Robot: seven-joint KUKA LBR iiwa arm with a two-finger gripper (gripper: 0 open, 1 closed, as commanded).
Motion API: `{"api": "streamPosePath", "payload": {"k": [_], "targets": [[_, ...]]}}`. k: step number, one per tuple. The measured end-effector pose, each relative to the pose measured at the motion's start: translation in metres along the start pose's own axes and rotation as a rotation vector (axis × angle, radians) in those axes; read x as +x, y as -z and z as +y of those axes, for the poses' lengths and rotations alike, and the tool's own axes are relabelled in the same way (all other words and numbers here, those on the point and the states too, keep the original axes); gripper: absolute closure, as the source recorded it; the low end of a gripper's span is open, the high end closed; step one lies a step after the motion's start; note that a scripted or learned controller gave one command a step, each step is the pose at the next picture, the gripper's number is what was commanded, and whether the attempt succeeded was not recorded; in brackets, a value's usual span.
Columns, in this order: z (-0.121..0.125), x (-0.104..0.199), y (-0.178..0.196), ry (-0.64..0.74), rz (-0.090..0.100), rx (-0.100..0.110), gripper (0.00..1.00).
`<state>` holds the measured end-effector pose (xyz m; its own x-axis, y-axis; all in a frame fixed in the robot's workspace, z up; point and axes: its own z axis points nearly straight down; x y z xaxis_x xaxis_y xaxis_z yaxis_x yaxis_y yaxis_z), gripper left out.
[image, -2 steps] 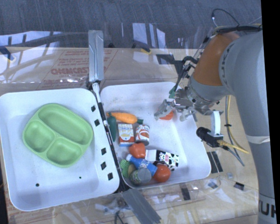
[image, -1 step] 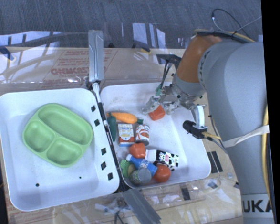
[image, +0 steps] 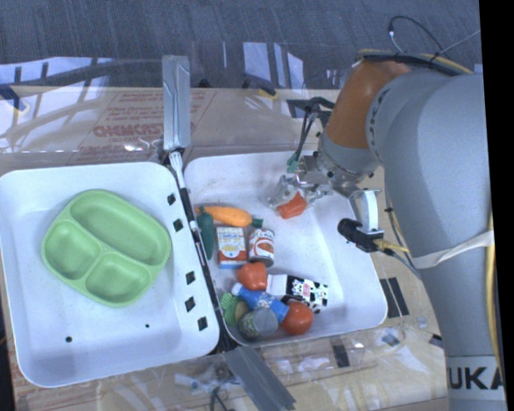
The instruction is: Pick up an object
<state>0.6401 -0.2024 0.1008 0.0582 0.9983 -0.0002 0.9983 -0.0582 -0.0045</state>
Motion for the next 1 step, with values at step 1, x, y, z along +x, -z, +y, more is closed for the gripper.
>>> {"api": "streamPosePath", "payload": {"k": [1], "targets": [[0.0036,0.0302,0.1086,-0.026,0.0,-0.006,1.0]]}}
